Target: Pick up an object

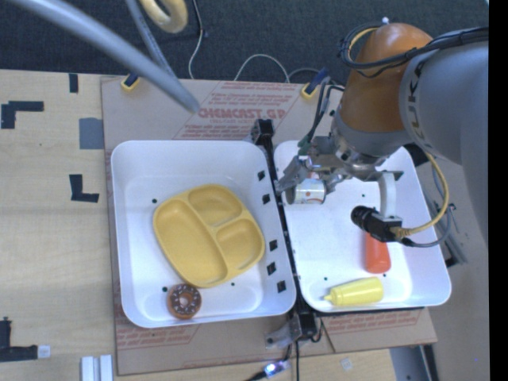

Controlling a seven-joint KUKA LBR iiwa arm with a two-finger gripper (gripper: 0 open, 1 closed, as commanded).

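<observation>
My gripper (pixel 309 187) hangs low over the upper left part of the right bin (pixel 413 292), close to the divider between the two bins. The orange-banded wrist above it hides what lies directly underneath. An orange-red cylinder (pixel 378 255) lies in the right bin, to the gripper's lower right and apart from it. A yellow squeeze bottle (pixel 355 292) lies on its side near that bin's front edge. In the left bin (pixel 131 213) sit a yellow divided plate (pixel 208 232) and, at the front, a brown sprinkled donut (pixel 184 301).
A black cable fitting (pixel 371 221) hangs off the arm just above the orange-red cylinder. Black clips (pixel 275 244) line the divider between the bins. A grey pole (pixel 95 34) crosses the upper left, above the bench. Cardboard (pixel 238 109) lies under both bins.
</observation>
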